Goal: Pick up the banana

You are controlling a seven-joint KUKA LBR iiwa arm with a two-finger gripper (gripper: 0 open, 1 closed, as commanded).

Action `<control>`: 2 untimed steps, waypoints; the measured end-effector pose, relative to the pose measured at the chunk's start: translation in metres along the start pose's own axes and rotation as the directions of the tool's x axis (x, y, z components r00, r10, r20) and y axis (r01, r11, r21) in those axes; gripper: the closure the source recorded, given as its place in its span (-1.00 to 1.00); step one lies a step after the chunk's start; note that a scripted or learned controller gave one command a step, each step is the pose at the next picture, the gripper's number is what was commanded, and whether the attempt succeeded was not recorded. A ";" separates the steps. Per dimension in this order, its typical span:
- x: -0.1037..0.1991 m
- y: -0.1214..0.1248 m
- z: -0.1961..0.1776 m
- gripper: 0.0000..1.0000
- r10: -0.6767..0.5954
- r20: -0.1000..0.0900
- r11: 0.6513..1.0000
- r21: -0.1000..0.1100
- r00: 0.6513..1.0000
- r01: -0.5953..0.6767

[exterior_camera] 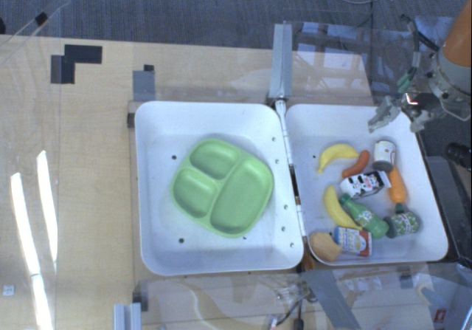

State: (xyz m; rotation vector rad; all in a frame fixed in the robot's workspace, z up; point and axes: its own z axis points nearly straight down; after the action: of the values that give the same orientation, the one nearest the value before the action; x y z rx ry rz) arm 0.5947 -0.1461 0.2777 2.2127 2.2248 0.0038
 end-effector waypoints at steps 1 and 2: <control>0.032 0.017 0.140 -1.00 0.007 -0.001 1.000 0.002 1.000 -0.007; 0.041 0.021 0.189 -1.00 0.010 0.000 1.000 -0.006 1.000 -0.010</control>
State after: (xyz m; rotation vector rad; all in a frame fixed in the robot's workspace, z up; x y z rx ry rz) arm 0.6160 -0.1055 0.0884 2.2211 2.2111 0.0105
